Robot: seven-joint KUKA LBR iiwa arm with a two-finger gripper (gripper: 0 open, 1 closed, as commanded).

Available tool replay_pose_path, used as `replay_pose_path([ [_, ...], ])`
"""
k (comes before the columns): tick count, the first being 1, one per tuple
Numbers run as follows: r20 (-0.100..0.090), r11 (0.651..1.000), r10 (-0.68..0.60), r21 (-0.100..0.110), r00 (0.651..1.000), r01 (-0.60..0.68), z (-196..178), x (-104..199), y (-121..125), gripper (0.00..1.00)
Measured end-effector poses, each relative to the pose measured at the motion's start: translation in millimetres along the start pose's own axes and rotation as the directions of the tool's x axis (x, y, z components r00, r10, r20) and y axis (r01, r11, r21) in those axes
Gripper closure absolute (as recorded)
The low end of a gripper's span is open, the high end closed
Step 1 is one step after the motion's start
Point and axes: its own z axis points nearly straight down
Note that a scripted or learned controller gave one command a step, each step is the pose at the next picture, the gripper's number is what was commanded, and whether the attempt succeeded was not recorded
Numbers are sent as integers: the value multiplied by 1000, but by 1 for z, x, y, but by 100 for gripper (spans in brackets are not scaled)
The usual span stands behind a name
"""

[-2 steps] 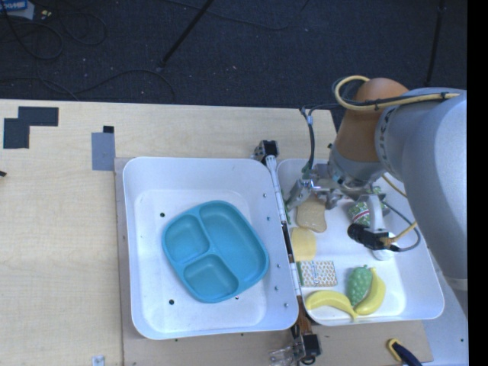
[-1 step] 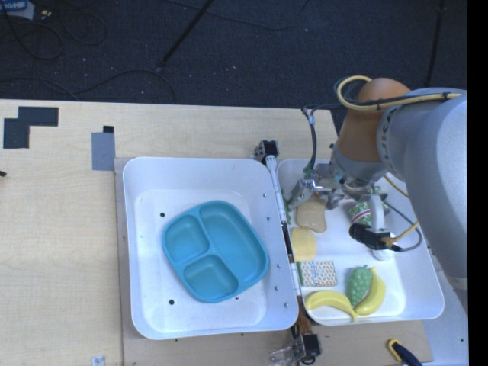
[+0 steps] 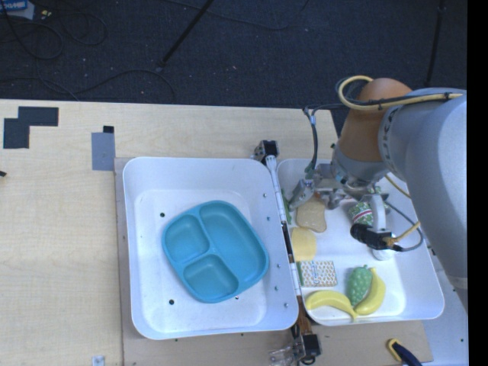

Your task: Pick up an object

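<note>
- The left bin point(image 3: 145, 204) held a blue plate point(image 3: 214, 251), well apart from the arm.
- The right bin point(image 3: 415, 296) held tan pieces point(image 3: 310, 218), a patterned square point(image 3: 317, 272), bananas point(image 3: 329, 302) and a green piece point(image 3: 360, 284).
- The gripper point(image 3: 329, 193) hung above the tan pieces; its grip could not be told.
- Best to centre on one piece, then descend straight.
- No writing was legible.

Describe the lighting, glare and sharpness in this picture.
Camera view: even overhead light, soft shadows; the white bins are bright, nearly washed out, the floor beyond the bench dark. The blue plate is fairly crisp; the arm looms large and soft, and things around the hand are hard to resolve.
</note>
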Motion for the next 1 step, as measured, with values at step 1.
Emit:
replay_pose_path([
  [1,0,1000,0,0,1000,0,0,-3,0,0],
])
